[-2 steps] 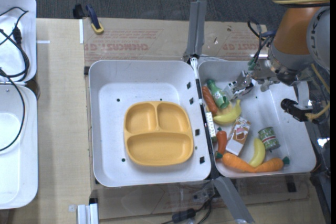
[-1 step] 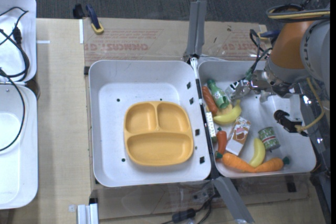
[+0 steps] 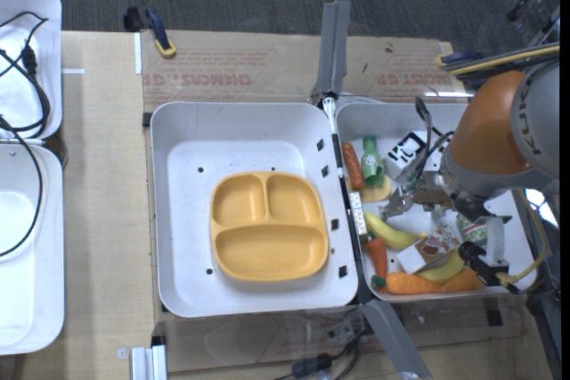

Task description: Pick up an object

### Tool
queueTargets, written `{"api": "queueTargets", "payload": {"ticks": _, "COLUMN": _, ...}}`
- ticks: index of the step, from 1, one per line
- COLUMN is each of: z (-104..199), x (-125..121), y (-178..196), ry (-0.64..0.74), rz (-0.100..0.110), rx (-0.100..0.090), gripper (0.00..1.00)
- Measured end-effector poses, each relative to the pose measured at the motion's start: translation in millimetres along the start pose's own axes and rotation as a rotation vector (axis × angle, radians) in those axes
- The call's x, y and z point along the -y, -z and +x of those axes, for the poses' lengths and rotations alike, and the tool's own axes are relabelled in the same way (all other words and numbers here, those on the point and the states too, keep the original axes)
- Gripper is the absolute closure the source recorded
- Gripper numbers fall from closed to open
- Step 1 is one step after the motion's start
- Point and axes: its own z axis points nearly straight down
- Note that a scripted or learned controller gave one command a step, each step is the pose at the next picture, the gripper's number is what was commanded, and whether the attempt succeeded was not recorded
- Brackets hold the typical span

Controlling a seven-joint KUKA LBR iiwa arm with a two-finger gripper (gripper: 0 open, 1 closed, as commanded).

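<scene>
Here the arm reaches in from the right over the right bin (image 3: 525, 276), its jaws (image 3: 398, 203) low among the toy food. How they stand I cannot tell; the metal tips blur into the clutter. Nearest is the yellow banana (image 3: 392, 232), just below and slightly left of the tips, its long axis running from upper left to lower right. The green bottle (image 3: 370, 157) stands above, near the bin's far end, and the carrot (image 3: 411, 284) lies along the near wall. The left bin (image 3: 178, 191) bears a yellow divided plate (image 3: 267, 225). The banana looks the likeliest pick, probably needing a short drop.
</scene>
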Motion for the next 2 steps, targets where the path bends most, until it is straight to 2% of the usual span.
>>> {"api": "queueTargets", "payload": {"ticks": 1, "z": -32, "x": -81, "y": 1, "ry": -0.023, "rz": -0.002, "rx": 0.002, "gripper": 0.00}}
{"api": "queueTargets", "payload": {"ticks": 2, "z": -40, "x": -128, "y": 9, "ry": 0.079, "rz": 0.010, "rx": -0.001, "gripper": 0.00}}
